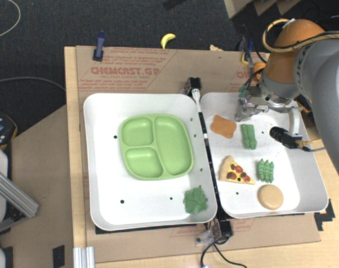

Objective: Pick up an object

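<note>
Toy foods lie in the right bin [309, 197]: an orange nugget-like piece [223, 127], a ribbed green pickle [248, 136], a pizza slice [235, 171], a ridged green piece [265, 170] and a round tan bun [270, 196]. The hand [251, 106] hangs just above the pickle's far end; whether it is apart or together, I cannot tell. The left bin [102, 166] holds a smooth green divided plate [156, 146] and a leafy green piece [195, 200]. The brown surface [130, 71] reads "CHEMCAST".

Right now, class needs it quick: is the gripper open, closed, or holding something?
Gripper: cannot be told; it sits low at the right bin's far edge, near the orange piece.
</note>
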You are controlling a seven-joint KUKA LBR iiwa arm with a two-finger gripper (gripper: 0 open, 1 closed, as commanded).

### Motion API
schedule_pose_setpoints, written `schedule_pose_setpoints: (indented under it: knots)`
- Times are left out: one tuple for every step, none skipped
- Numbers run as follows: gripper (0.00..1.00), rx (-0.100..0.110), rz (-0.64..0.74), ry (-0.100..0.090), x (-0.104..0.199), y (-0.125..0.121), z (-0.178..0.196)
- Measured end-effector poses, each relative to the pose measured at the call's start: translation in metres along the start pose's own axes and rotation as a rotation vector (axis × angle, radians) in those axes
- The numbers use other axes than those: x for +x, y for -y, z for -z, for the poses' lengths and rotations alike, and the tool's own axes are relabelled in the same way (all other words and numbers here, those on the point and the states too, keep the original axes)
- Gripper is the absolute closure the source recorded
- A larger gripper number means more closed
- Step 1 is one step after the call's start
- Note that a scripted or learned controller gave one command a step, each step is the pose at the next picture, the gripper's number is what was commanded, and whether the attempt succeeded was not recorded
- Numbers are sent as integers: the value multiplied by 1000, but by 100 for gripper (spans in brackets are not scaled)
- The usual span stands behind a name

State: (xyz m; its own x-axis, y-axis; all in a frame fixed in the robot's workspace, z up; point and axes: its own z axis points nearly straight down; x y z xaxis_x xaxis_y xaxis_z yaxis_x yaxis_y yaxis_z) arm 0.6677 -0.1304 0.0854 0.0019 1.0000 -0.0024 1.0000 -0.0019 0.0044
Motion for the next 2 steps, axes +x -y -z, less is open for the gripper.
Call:
schedule_pose_setpoints:
  knots:
    - [100, 1, -2, 1, -47, 1, 0]
    - [100, 4, -2, 0, -87, 15, 0]
